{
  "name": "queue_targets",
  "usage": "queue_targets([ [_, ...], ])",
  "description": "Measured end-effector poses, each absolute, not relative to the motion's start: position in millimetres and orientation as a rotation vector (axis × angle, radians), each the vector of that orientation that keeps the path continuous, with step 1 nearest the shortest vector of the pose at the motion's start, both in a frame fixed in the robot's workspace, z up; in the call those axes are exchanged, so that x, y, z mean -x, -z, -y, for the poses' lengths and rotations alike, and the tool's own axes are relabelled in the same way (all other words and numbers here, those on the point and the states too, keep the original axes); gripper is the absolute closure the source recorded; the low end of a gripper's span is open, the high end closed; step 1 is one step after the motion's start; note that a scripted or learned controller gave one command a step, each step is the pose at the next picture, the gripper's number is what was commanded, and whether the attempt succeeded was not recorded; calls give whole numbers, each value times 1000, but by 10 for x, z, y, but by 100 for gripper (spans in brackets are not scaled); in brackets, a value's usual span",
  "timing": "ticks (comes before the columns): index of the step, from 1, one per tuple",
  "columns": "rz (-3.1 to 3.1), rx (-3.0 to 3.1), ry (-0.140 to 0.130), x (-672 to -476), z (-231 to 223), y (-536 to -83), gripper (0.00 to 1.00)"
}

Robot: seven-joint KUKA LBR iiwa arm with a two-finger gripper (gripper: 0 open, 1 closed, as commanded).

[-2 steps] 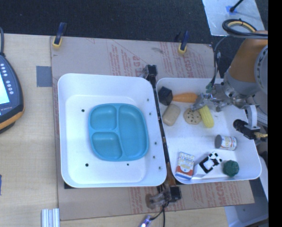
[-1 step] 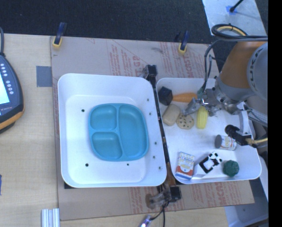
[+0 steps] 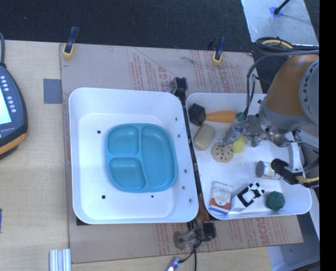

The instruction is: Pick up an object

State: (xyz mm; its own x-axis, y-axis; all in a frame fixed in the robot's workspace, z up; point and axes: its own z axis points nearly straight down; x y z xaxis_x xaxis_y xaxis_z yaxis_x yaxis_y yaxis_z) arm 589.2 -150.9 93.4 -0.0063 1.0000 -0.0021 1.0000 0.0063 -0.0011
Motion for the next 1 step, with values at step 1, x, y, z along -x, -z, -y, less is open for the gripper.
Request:
queue_targets([
  [1, -2231, -2212, 4, -5898, 1512, -1041, 100],
])
